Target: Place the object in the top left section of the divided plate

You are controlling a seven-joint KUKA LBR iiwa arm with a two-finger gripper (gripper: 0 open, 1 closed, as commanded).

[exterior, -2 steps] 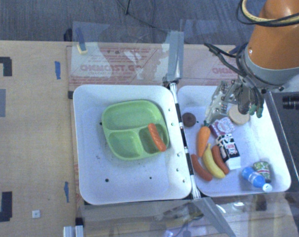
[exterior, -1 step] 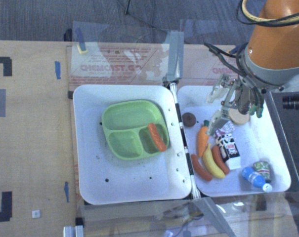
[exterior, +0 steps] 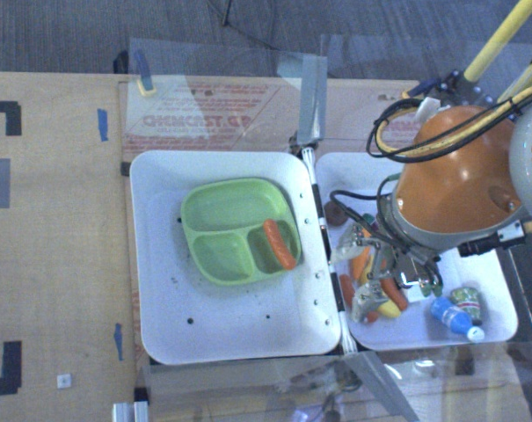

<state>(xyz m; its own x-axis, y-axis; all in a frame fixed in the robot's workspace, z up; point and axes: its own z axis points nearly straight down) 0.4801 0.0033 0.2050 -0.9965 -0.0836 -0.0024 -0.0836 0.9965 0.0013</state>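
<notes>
The arm's tool (exterior: 384,275) is down in the right bin (exterior: 503,323), its tip among a small heap of toy food (exterior: 371,288) — orange, red and yellow pieces right under and around it. This looks like the picking step: the object for the plate is most likely one of those pieces. The wrist and cables hide the tip, so I cannot tell how wide the tool stands or whether it has anything.

The green plate (exterior: 239,229) sits in the left bin (exterior: 160,323), well off to the tool's far side. An orange-red sausage-like piece (exterior: 280,243) lies in its small section nearest the tool. The next move calls for a firm grip, a lift over the bin walls, and a carry to the plate's top left section.

A small bottle (exterior: 455,313) lies just beside the tool. The tabletop (exterior: 54,236) is pale board with blue tape marks; grey carpet (exterior: 336,7) lies beyond.
</notes>
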